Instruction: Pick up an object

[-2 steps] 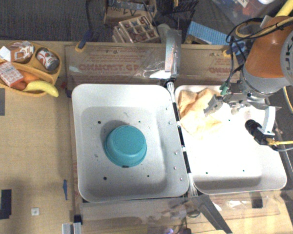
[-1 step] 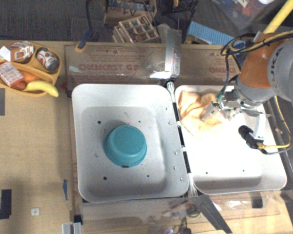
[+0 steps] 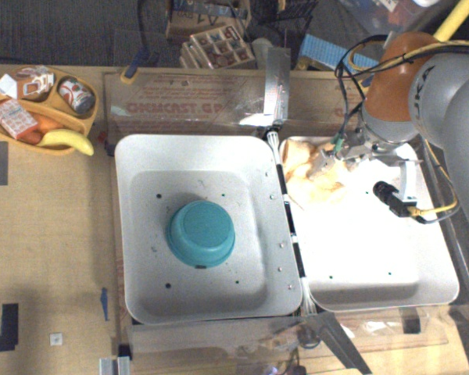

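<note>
A teal bowl (image 3: 202,233) lies upside down in the middle of the left bin (image 3: 141,162). In the far left corner of the right bin (image 3: 391,272) sits a pale tan and orange object (image 3: 311,180), washed out by glare. My gripper (image 3: 332,156) is low over that corner, right at the tan object's far right side. The grey arm with its orange band (image 3: 395,84) hides much of the wrist. Whether anything is held is not visible.
A black cable plug (image 3: 389,194) and yellow wire hang off the arm over the right bin. A metal strip (image 3: 276,92) stands behind the divider between the bins. A yellow dish with a banana (image 3: 66,139) sits far left on the bench.
</note>
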You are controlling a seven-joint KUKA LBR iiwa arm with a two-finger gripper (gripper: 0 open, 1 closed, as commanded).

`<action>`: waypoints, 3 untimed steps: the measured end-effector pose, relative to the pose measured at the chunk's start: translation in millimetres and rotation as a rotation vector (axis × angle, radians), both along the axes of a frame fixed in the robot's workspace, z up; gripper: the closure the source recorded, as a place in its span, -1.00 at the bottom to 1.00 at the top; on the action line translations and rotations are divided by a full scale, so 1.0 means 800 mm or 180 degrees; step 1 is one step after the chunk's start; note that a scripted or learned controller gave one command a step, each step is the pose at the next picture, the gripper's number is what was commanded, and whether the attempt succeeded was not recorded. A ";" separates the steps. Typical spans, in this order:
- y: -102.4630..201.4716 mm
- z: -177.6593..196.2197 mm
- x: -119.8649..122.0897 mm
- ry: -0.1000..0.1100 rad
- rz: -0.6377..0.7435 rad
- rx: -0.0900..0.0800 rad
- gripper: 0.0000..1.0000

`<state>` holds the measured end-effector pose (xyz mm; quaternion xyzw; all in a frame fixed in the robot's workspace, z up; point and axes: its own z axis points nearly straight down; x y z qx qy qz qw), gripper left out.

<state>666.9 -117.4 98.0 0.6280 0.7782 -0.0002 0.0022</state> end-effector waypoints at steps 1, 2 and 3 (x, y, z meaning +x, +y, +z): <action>0.017 -0.010 0.000 0.0021 0.0740 -0.0008 -1.00; 0.019 0.005 0.003 -0.0014 0.0741 -0.0003 1.00; 0.051 0.109 0.000 0.0001 0.0277 0.0004 1.00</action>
